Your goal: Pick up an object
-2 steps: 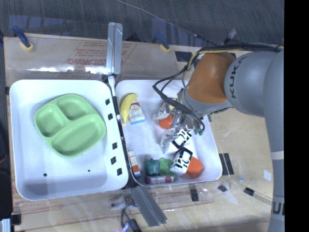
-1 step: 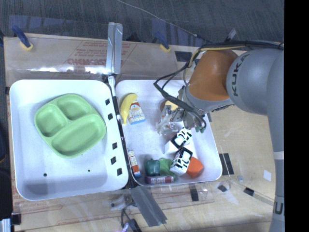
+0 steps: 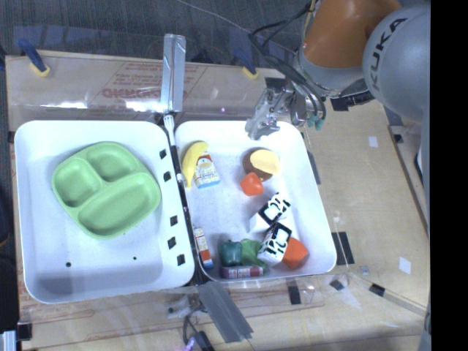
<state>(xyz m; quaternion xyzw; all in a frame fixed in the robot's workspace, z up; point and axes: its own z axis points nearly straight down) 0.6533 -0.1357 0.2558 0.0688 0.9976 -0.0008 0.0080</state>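
Note:
The right bin [image 3: 219,196] holds several small objects. A yellow banana toy [image 3: 192,161] lies beside a small carton [image 3: 208,173] at the upper left. A brown and yellow round piece [image 3: 262,162] sits above an orange ball [image 3: 251,185]. Two black-and-white patterned blocks [image 3: 273,225] lie lower right, next to an orange piece [image 3: 295,253]. Green toys [image 3: 240,252] and a dark red tube [image 3: 241,272] rest along the front wall. My gripper [image 3: 265,126] hangs over the bin's back rim, above the brown piece, with nothing visible between its fingers.
The left bin [image 3: 44,269] carries a green divided plate [image 3: 107,188]. A small bottle [image 3: 201,246] lies against the divider between the bins. A metal post [image 3: 173,72] stands at the back between them. The arm's orange band [image 3: 344,20] looms at the upper right.

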